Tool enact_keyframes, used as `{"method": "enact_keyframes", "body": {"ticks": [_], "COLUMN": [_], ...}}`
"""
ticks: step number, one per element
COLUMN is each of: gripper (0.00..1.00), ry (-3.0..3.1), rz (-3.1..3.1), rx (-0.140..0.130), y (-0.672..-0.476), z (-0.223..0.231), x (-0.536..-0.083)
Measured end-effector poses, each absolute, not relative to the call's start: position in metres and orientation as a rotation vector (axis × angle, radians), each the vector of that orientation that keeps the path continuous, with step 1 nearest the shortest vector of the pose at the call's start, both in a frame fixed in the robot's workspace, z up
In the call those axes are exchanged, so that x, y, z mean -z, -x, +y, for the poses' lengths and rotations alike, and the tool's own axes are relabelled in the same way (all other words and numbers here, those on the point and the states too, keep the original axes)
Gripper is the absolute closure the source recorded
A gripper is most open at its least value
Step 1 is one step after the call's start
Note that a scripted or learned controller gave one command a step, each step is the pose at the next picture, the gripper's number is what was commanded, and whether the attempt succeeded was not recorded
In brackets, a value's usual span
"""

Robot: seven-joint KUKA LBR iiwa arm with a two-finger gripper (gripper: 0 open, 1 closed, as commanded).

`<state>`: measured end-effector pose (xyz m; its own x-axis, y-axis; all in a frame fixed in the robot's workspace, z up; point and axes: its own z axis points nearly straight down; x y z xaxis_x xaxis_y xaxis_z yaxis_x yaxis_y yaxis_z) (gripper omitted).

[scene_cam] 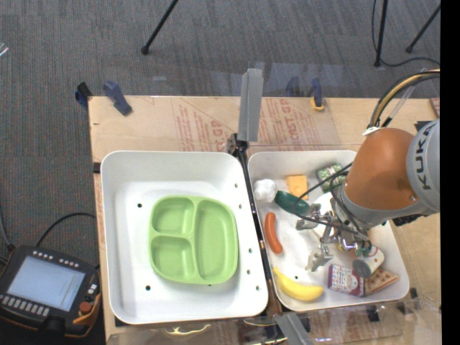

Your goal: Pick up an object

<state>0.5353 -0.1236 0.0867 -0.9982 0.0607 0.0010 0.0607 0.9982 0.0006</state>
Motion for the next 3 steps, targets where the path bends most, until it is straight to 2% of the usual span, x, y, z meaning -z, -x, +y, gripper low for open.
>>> {"method": "enact_keyframes", "body": {"ticks": [1, 2, 3], "gripper": [0.0, 0.0, 0.0], "ry": [0.122, 0.365, 0.544], "rz": [-3.142, -3.119, -3.095], "rx": [0.005, 0.001, 0.002], "y": [-0.598, -0.563, -0.613], "z": [-0.076, -0.122, -0.088], "x": [-0.088, -0.087, -0.087]}}
